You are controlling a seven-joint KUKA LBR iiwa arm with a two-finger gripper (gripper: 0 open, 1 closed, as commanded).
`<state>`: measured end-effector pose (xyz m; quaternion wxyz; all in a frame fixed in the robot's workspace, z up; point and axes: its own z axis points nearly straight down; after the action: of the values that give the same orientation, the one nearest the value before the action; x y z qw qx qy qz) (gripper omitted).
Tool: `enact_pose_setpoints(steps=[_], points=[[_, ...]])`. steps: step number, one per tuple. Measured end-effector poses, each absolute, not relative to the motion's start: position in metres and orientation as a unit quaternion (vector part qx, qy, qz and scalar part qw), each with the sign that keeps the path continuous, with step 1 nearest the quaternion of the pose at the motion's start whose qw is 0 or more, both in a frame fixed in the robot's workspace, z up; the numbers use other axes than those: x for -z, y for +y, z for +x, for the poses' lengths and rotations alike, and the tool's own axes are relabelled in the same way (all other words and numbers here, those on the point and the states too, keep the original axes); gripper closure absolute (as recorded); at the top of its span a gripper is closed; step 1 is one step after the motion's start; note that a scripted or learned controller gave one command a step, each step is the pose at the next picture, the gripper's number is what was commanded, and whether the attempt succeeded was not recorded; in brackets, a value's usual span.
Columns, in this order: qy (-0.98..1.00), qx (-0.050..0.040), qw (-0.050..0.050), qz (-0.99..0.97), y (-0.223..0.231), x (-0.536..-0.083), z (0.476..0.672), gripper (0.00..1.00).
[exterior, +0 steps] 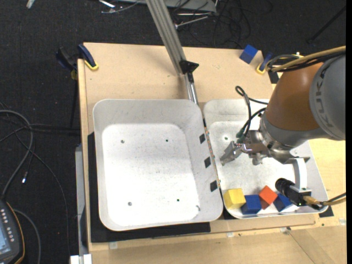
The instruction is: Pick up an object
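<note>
**End effector over the right bin, blocks along the near wall**

Nearest the camera, against the front wall of the right shallow white plastic bin [223, 114], lie four small blocks: a yellow cube [234, 197], a blue cube [252, 204] touching it, an orange block [268, 195] just behind, and another blue block [282, 203] partly under a black cylindrical part. Farther back, the metal two-finger end effector [231, 153] hangs above the bin's bare floor, well apart from the blocks; whether it is spread or closed cannot be told, and nothing shows between its tips. The left shallow white plastic bin [110, 114] sits beside it. At the wooden desk's [137, 70] far edge rests a small blue cube [249, 53].
</note>
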<state>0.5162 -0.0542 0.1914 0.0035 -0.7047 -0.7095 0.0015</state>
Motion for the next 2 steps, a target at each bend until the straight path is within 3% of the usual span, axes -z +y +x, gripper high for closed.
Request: enact_pose_setpoints(steps=[1,2], points=[[-0.707,0.0000,0.000,-0.707,-0.126,-0.119,0.540,0.00],[-0.705,-0.0011,0.001,-0.709,-0.170,-0.095,0.522,0.00]])
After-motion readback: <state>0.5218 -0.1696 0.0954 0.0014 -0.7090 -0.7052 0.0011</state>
